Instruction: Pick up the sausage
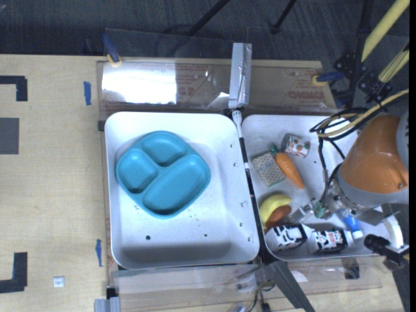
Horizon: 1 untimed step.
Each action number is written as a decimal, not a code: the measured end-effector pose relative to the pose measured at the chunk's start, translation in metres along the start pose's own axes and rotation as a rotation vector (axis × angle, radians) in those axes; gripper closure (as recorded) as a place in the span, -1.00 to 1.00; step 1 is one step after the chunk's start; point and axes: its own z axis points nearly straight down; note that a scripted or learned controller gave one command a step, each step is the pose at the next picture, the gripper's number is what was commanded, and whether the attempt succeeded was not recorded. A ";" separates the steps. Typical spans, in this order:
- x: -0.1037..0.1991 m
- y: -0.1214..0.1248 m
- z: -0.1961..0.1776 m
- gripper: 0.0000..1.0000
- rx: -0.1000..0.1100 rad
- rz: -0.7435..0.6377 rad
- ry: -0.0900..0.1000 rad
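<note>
One arm (374, 164) reaches down into the right bin (260, 145); jaws' state cannot be told.

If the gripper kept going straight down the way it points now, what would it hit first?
Probably the reddish-brown sausage beside the yellow banana, or the bare floor of the right bin next to them. The gripper hangs low over that spot, but depth is hard to judge from this slanted view.

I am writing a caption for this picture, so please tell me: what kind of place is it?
Probably a robotics lab test bench, not a kitchen. Two white bins sit on a taped wooden bench, the arm reaches over toy food such as a carrot, and tripod legs stand behind.
</note>
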 end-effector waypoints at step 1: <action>0.000 0.000 0.000 -1.00 0.000 0.000 0.000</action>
